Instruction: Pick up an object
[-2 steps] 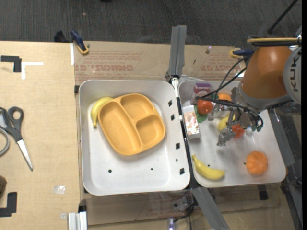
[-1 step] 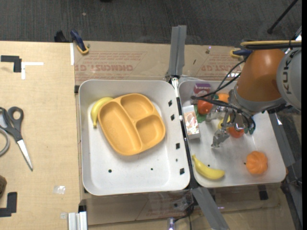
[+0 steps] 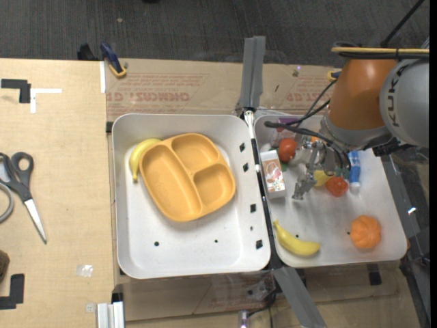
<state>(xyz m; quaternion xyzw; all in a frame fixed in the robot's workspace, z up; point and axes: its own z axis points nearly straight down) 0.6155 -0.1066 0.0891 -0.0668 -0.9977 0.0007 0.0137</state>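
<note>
Because the pincer [image 3: 305,181] hangs low in the right bin [image 3: 392,248] among small items, near a red tomato [image 3: 336,185], whether its fingers are apart I cannot tell.

scissors [image 3: 20,186] cut off at left edge, banana [image 3: 140,155] partly behind tray [image 3: 188,176]

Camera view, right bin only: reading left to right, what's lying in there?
Small carton, then the banana at the near edge, the gripper hanging mid-bin, a red tomato-like ball, and the orange farthest right.
</note>
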